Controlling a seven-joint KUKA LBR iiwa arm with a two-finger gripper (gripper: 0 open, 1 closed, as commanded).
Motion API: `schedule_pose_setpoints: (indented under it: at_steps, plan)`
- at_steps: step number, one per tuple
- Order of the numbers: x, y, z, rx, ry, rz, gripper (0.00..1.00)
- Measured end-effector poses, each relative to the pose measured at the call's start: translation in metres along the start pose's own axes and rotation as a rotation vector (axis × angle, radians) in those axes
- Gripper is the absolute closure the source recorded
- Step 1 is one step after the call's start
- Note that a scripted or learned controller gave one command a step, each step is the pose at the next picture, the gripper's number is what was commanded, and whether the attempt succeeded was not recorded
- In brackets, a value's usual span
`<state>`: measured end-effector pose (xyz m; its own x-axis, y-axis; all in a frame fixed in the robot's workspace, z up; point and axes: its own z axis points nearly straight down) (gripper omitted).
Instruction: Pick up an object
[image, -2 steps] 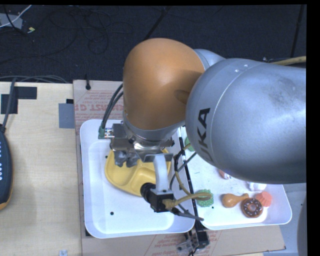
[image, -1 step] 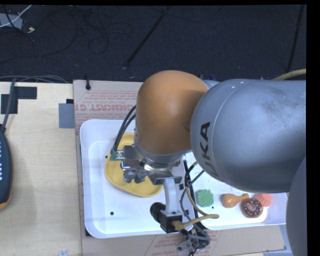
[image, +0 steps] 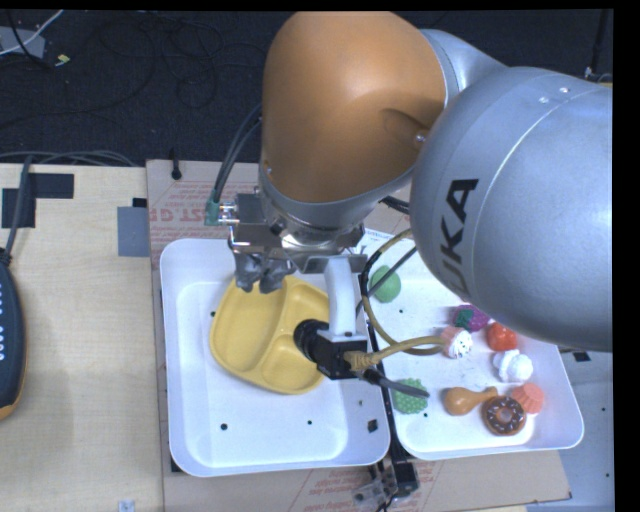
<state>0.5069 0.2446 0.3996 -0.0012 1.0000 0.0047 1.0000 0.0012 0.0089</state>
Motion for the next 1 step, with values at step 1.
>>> schedule_pose_setpoints:
  at_steps: [1]
  plan:
    - [0.0002, -0.0027, -0.0027, 0.014, -0.007, -0.004, 1.00]
